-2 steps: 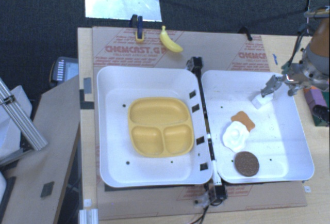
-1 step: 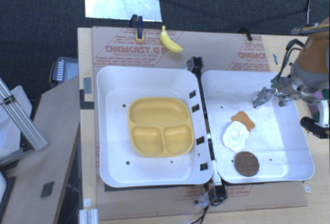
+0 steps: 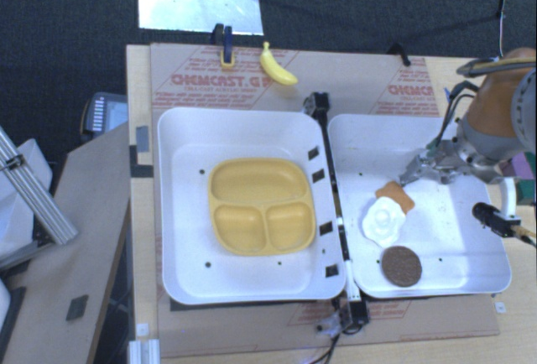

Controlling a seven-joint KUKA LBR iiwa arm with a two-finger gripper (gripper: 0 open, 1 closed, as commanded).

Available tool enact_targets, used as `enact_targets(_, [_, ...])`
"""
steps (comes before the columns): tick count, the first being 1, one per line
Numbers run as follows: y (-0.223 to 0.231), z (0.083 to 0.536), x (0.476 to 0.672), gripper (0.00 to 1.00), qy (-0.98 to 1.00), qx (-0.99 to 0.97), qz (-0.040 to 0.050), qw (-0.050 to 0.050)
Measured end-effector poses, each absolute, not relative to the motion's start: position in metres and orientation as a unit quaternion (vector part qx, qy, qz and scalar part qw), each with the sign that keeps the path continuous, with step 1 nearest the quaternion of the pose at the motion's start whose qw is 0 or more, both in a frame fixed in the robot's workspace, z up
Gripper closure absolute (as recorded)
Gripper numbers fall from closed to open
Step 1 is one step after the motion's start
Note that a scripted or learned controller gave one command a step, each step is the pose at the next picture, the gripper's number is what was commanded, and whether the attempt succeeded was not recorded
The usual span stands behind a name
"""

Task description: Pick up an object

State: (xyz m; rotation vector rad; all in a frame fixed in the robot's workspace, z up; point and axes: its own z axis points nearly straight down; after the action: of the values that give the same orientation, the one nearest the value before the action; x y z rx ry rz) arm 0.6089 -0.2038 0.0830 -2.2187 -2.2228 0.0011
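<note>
Camera view looks down on two white bins side by side: the left bin [image 3: 180, 211] bears a yellow divided tray [image 3: 256, 205] lying flat at its middle, and the right bin [image 3: 470, 270] holds the loose things the task calls for. Three of them lie close together in the near-left part of that bin: a small orange-brown piece [image 3: 396, 196], a white fried-egg toy [image 3: 382, 221] touching it on the near side, and a dark brown round disc [image 3: 402, 265] just nearer again. A yellow banana [image 3: 277, 67] lies on the board beyond the bins, out of the working area.

The arm [image 3: 495, 115] reaches in from the right, wrist tilted down and leftward so that the gripper [image 3: 417, 171] points at the cluster. Its tip sits just beyond the orange-brown piece, near it but apart. At this scale it cannot be told how far the fingers are spread, and nothing is seen between them, so no object counts as held.

Judging by the slant of the wrist, the orange-brown piece or the egg is the likely target; their touching edges could make a clean single grasp awkward.
</note>
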Motion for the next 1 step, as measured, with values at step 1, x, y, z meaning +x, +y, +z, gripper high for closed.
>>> enact_targets(1, [-0.2045,0.0975,0.6109,1.0,-0.708,-0.706,-0.0011,-0.003])
